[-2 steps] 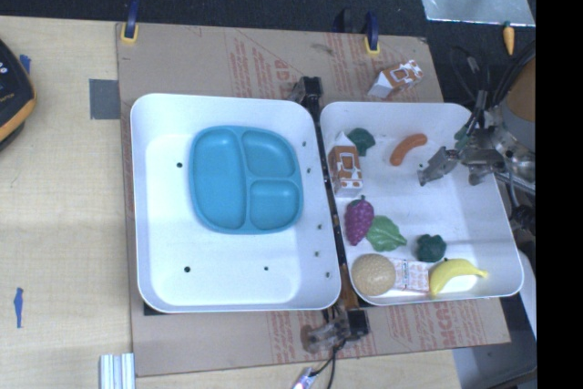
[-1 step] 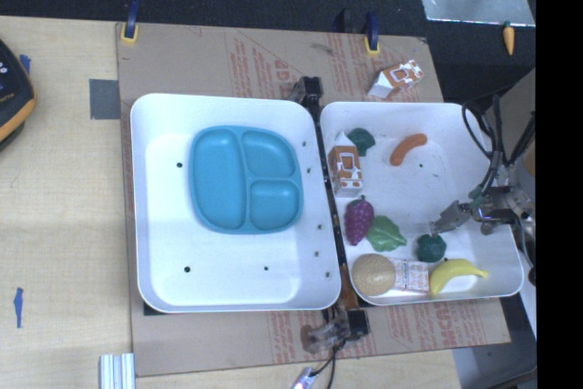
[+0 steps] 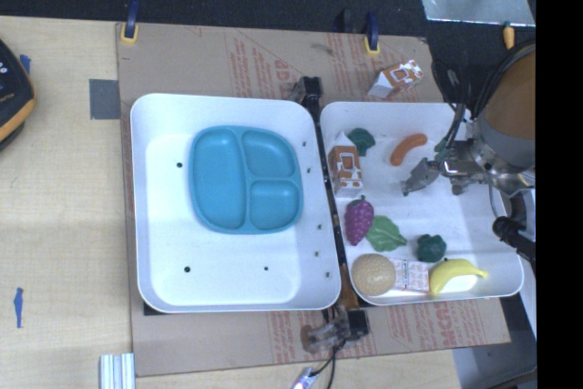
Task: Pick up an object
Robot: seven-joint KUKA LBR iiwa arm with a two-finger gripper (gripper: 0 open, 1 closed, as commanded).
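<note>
The right bin (image 3: 474,118) holds several toy foods: an orange sausage (image 3: 407,148), a small brown-and-white carton (image 3: 345,167), a dark green leafy piece (image 3: 362,139), a purple grape bunch (image 3: 360,219), a light green leaf (image 3: 386,233), a dark green broccoli (image 3: 431,246), a tan round bun (image 3: 373,273), a pink-and-white packet (image 3: 411,276) and a yellow banana (image 3: 454,274). My gripper (image 3: 435,175) hangs over the bin's right middle, just right of and below the sausage. Its grey fingers spread apart with nothing between them.
The left bin (image 3: 155,232) carries a blue divided plate (image 3: 246,178). A small carton (image 3: 395,78) lies on the cardboard behind the right bin. Clamps hold the cardboard at the back edge. A dark device sits at the far left edge of the bench.
</note>
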